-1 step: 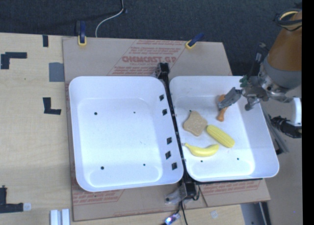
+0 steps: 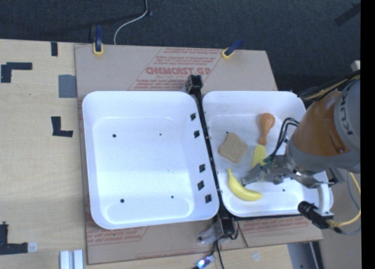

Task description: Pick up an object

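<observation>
A yellow banana (image 2: 241, 189) is lying near the front edge of the right bin (image 2: 249, 99), its long axis running from back-left to front-right, curving toward the front rim. The gripper (image 2: 253, 175) is hovering just beside it, fingers spread and holding nothing. A slice of bread (image 2: 232, 147) and a drumstick (image 2: 265, 126) are sitting farther back. The left bin (image 2: 140, 159) is alongside.

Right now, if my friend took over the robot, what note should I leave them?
Tool: low in the right bin, by the banana; I can't tell if it is open or shut.
Things: banana, bread, drumstick and a small yellow piece all lie in the right bin.
Done: nothing looks lifted yet.
Left: grab one thing, probably the banana, and lift it.
</observation>
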Robot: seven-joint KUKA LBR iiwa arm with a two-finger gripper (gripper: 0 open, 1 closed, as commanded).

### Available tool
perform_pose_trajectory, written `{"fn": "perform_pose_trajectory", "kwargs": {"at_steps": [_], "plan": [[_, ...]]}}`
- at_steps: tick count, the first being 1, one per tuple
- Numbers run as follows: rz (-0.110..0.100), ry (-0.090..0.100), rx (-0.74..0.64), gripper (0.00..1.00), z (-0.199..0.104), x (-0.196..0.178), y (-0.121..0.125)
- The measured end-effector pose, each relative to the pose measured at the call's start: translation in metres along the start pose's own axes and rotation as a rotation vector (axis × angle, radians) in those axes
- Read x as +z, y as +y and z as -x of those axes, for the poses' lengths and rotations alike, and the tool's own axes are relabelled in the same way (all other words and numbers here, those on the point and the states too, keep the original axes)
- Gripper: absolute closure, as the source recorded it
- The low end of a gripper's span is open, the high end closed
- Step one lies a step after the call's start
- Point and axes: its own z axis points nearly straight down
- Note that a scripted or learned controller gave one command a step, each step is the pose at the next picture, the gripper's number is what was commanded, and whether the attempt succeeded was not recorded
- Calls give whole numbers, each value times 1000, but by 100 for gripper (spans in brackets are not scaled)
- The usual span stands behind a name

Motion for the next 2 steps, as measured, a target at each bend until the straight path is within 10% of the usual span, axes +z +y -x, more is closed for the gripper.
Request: {"fn": "perform_pose_trajectory", "kwargs": {"at_steps": [1, 2], "plan": [[29, -9, -5, 0, 15, -125, 58], [21, -8, -4, 0, 65, -144, 124]]}}
